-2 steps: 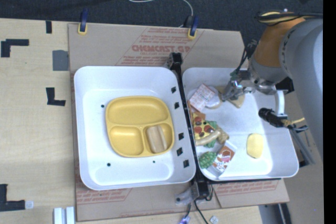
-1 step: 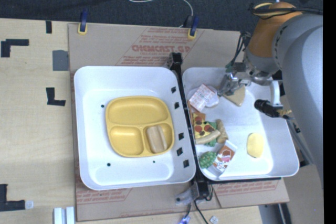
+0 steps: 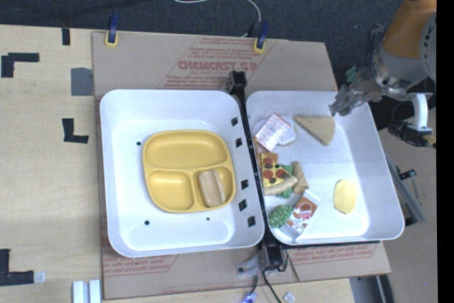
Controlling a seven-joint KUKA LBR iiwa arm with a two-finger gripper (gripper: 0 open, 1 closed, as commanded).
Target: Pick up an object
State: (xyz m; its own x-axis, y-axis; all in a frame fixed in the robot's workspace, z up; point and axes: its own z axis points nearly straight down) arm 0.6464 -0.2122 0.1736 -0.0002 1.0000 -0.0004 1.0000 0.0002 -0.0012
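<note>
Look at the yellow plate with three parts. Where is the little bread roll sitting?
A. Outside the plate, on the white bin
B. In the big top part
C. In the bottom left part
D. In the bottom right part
D: the bread roll lies in the lower right compartment of the yellow plate, which sits in the left bin; the other two compartments hold nothing.

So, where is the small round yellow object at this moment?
The small round yellow object lies in the right white bin, near its lower right corner, apart from the food pile to its left.
</note>
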